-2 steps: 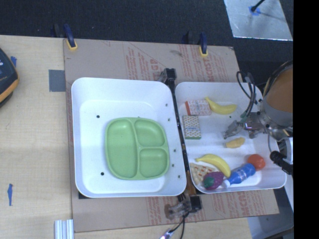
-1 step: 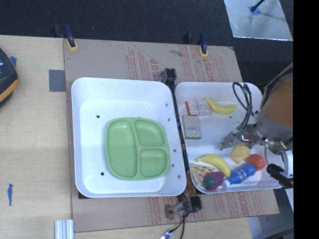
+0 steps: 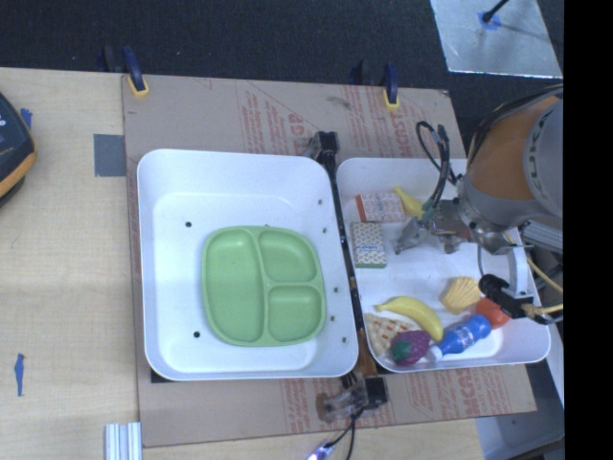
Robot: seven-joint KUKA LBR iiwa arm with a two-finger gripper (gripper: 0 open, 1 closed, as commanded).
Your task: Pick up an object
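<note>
My gripper (image 3: pixel 428 240) hangs low over the upper middle of the right bin (image 3: pixel 517 353), open, with bare white floor between its fingers. Just left of it lie a green-and-white box (image 3: pixel 368 244) and a red-and-white packet (image 3: pixel 380 206). A small yellow piece (image 3: pixel 409 200) sits right above the gripper. Along the bin's near side lie a banana (image 3: pixel 412 312), a waffle (image 3: pixel 385 331), a purple fruit (image 3: pixel 412 348), a blue bottle (image 3: pixel 466 334), a ridged yellow piece (image 3: pixel 461 293) and an orange-red item (image 3: pixel 493 310).
The left bin (image 3: pixel 163 190) holds a green divided plate (image 3: pixel 263 284). The grey arm with its orange band (image 3: pixel 503 161) and cables covers the right bin's far right corner. A black-and-yellow device (image 3: pixel 11 151) lies at the bench's left edge.
</note>
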